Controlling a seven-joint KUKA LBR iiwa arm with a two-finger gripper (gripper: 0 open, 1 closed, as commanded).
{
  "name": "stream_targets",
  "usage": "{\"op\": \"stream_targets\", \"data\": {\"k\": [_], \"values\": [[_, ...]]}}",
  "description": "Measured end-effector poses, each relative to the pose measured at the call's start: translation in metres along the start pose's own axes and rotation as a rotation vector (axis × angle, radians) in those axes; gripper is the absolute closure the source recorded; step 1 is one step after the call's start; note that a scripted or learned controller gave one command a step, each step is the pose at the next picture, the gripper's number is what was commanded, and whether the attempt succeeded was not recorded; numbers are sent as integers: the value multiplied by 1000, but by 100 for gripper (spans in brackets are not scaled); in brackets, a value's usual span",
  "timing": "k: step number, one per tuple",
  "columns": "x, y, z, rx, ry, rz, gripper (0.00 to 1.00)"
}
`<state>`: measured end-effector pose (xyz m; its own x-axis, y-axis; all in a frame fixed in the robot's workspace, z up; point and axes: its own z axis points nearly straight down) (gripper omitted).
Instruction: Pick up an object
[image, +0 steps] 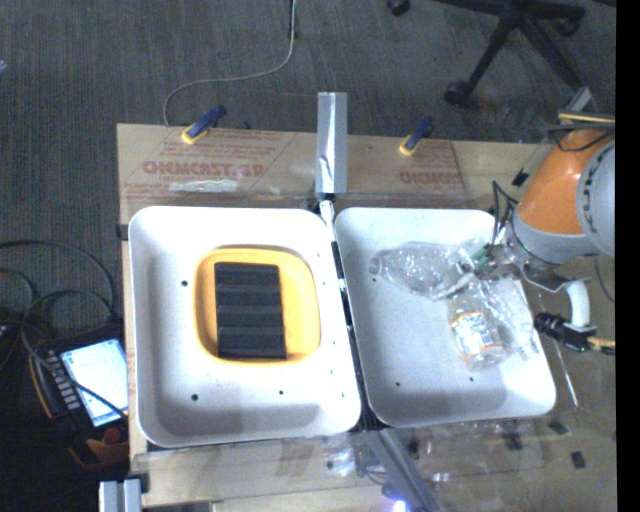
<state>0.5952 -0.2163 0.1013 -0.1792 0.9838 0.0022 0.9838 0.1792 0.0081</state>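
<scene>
The left bin (160, 300) holds a yellow dish (305, 300) with a black ribbed block (250, 310) lying in it. In the right bin (400, 370) a crumpled clear plastic wrapper (415, 268) lies at the back. A clear plastic package with an orange label (478, 328) rests toward the right wall. My arm, with its orange band (565, 195), reaches in from the right. My gripper (490, 255) is low over the bin's back right, at the clear plastic. The plastic and the wrist hide its tip.
Two blue and yellow clamps (203, 122) (417, 132) hold the wooden board behind the bins. A metal post (331, 140) stands between the bins at the back. A tablet with cables (90, 375) lies on the floor to the left.
</scene>
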Motion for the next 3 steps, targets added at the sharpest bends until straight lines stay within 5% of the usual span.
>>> {"op": "stream_targets", "data": {"k": [1, 2, 3], "values": [[1, -20, -13, 7, 2, 34, 0], [4, -12, 1, -16, -19, -151, 0], [6, -10, -8, -20, -18, -152, 100]]}}
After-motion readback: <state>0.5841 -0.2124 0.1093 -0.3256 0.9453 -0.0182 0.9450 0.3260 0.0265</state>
